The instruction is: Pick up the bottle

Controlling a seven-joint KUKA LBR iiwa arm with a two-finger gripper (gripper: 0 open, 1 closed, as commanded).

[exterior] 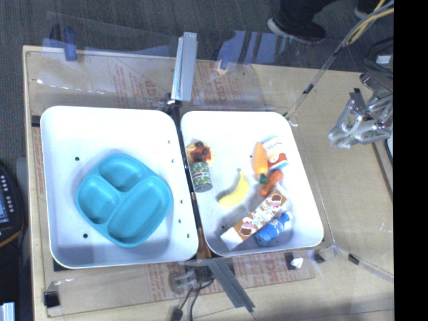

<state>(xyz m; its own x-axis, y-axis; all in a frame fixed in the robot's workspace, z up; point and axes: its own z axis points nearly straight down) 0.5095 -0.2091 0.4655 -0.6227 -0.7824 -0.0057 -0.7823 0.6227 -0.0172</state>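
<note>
White plastic forms both shallow bins on the bench. From the single overhead camera, the left bin (60,132) holds a blue divided plate (124,198) with three compartments, lying a little below the middle of the bin floor.

The right bin (227,122) holds the clutter. The bottle (200,166) lies close to the bin's left wall, just beside the divider between the two bins; it is small, with a dark red and orange top part and a greenish labelled body below it. To its right lies a yellow banana (235,191), near but apart from the bottle. Farther right sits an orange carrot-like toy (259,159), touching a white and red carton (274,151), with a small red and orange piece (271,179) below them. Along the bin's lower right lies a long patterned box (257,218), tilted on a slant, with a blue object (273,231) just beside its lower end.

The gripper (354,127) hangs at the right side of the view, outside the right bin and over the bare wooden bench (348,199). It looks metallic and pale, and nothing can be seen between its parts; whether it is spread or closed cannot be told at this size. The bottle lies well apart from it, across the full width of the right bin, to the gripper's left and slightly lower in the view.
</note>
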